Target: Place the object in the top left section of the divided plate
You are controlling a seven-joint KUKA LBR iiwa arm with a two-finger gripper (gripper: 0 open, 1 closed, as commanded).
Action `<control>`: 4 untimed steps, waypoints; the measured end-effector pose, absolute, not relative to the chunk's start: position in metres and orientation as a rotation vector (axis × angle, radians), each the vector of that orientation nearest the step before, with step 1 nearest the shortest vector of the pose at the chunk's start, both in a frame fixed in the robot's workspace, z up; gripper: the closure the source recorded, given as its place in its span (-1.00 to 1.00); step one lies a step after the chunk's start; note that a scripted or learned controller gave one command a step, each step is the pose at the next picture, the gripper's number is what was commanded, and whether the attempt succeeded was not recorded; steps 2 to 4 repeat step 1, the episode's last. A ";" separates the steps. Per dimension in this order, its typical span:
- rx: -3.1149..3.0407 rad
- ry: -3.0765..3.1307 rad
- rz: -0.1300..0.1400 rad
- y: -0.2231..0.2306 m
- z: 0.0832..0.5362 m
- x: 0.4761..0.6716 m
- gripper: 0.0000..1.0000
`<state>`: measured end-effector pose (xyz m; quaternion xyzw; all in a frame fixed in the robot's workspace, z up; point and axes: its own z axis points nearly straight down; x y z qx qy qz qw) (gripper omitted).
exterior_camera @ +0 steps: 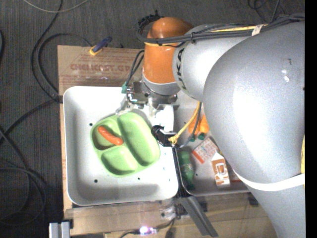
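A green divided plate point(132, 148) lies in the left white bin point(79, 133). An orange carrot-shaped object point(109, 136) rests in the plate's upper left section. The arm's orange band point(161, 58) and grey wrist hang over the bin's upper right corner, just above the plate's top edge. The gripper point(148, 105) sits under the wrist, close to the plate's rim, with its fingers hidden by the wrist body.
The right bin point(195, 190) holds a dark green bottle point(186, 166), a red-and-white packet point(204, 150) and an orange-and-white box point(221, 172). The big grey arm covers most of the right side. Cardboard point(94, 68) lies behind the left bin, with cables on the floor.
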<state>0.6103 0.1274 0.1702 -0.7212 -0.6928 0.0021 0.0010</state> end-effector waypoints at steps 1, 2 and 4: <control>-2.264 -2.175 0.007 0.127 0.170 0.610 -1.00; -2.264 -2.175 0.007 0.127 0.170 0.610 -1.00; -2.264 -2.175 0.007 0.127 0.170 0.610 -1.00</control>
